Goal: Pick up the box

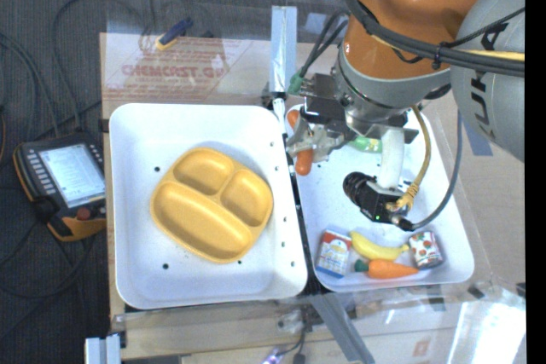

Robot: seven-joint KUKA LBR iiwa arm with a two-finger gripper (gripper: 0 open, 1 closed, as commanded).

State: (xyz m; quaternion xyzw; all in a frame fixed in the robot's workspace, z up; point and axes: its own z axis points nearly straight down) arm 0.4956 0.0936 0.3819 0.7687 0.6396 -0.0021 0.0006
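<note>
Arm: the grey KUKA arm (478, 13) with its orange band reaches in from the right and hangs over the upper part of the right bin.
Gripper: the gripper (309, 151) sits low over the top-left corner of the right bin, close to the wall shared by the 2 bins; whether it is open or closed cannot be told from here, as the wrist body covers most of it.
Box: the box (334, 255), white with a red printed picture, lies flat near the front edge of the right bin, at the left end of a row of small items, well apart from the gripper.
Banana: a yellow banana (375, 247) lies just right of the box, touching or nearly touching it.
Carrot: an orange carrot (391, 270) lies in front of the banana, against the bin's front wall.
Second carton: a small red and white carton (425, 250) lies at the right end of the row.
Right bin: the white right bin (456, 243) holds all 4 of these items at its front.
Left bin: the white left bin (136, 149) holds 1 item.
Yellow tray: a yellow tray (212, 202) with 3 compartments lies in the middle of the left bin.
Orange piece: something small and orange (302, 164), perhaps another toy, shows just beside the gripper.
Pendant: a handheld control pendant (61, 176) lies on the floor left of the bench.
</note>
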